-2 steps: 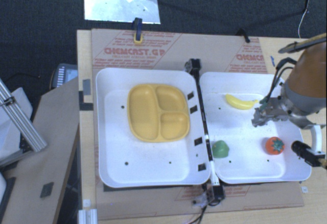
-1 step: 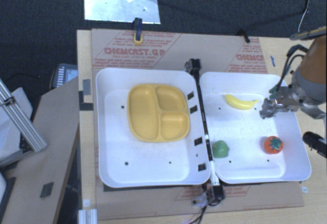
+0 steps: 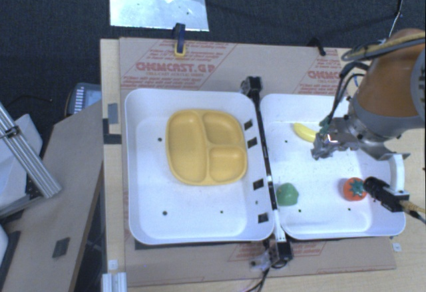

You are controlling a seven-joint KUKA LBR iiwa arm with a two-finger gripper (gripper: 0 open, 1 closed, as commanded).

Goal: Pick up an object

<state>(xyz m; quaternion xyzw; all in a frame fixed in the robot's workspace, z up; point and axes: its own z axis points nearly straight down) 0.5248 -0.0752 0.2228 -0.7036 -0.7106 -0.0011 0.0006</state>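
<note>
Bright even overhead light, glare on white bins [image 3: 143, 171], soft shadows, slightly grainy, mildly blurred

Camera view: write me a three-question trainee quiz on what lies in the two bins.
1. True or false: the yellow divided tray lies in the left bin.
2. Which item lies closest to the gripper? A) green object B) banana C) orange tomato-like toy
3. Fill in: the right bin holds ___ loose items.

Key: 1 true; 2 B; 3 three.
</note>
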